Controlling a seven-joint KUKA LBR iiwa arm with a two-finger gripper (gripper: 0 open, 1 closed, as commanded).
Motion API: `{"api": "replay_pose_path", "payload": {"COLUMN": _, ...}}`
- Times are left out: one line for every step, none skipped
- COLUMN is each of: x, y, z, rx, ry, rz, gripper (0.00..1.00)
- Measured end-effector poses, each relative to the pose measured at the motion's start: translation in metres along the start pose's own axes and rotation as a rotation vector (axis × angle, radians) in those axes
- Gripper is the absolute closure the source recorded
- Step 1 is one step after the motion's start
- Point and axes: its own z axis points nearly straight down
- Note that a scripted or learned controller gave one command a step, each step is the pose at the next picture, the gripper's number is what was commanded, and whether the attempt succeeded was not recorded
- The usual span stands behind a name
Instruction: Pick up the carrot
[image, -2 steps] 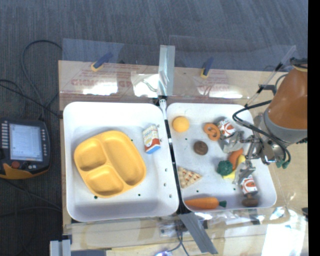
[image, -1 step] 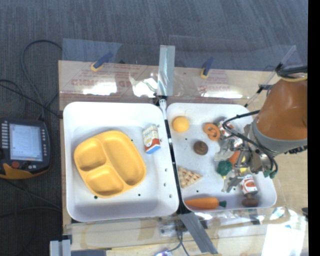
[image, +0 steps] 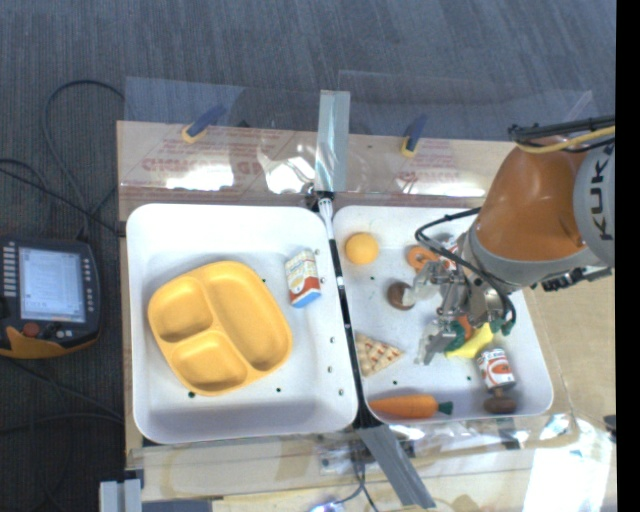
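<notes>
Carrot (image: 405, 406) lying flat at 6 o'clock in right bin (image: 530, 395), against the front wall, green end toward 3 o'clock. Gripper (image: 447, 325) hanging near the bin's middle, at about 1 o'clock from the carrot, well apart from it. Fingers: cannot tell if wide or narrow. Waffle (image: 377, 354) at 9 o'clock of gripper, orange ball (image: 361, 248) at 11 o'clock, brown piece (image: 400, 295) between them. Small can (image: 497, 368) at 4 o'clock. In left bin (image: 180, 225): yellow tray (image: 218, 325) with 3 compartments, 1 can (image: 303, 277) at its 2 o'clock.
</notes>
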Motion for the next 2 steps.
{"api": "replay_pose_path", "payload": {"x": -0.047, "y": -0.024, "z": 0.046, "rx": 0.001, "ry": -0.011, "rz": 0.057, "gripper": 0.0}}
{"api": "replay_pose_path", "payload": {"x": -0.103, "y": -0.04, "z": 0.087, "rx": 0.003, "ry": -0.017, "rz": 0.005, "gripper": 0.0}}
